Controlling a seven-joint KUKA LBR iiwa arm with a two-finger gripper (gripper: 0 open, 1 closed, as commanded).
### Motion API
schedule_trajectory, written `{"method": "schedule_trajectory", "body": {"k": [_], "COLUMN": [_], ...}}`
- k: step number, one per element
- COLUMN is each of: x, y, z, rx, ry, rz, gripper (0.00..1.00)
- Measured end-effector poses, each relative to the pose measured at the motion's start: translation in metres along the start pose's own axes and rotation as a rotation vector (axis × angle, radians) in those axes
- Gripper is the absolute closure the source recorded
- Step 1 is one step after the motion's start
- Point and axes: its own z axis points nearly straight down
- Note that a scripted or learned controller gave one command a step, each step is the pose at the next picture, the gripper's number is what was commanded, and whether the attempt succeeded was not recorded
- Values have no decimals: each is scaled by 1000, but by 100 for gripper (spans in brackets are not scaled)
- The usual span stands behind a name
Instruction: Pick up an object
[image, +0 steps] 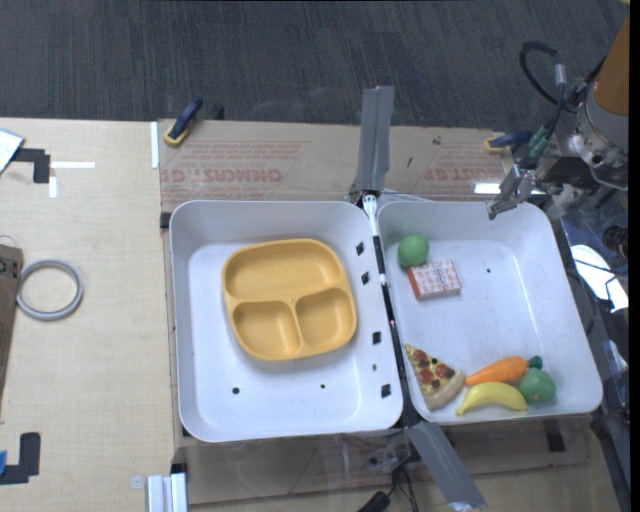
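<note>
Hovering at the right bin's (556, 250) far corner, your claw (510, 193) grips nothing I can see (can't tell if clenched); toys untouched.

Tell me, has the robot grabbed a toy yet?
Not yet. The gripper hangs over the right bin's far corner, holding nothing. The green ball, box, pizza slice, carrot and banana all lie in that bin. Choosing, reaching down and lifting are all left.
</note>
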Motion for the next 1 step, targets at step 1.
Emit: {"method": "schedule_trajectory", "body": {"k": [1], "x": [9], "y": [-38], "z": [111], "rx": [2], "ry": [1], "rz": [53], "gripper": [0]}}
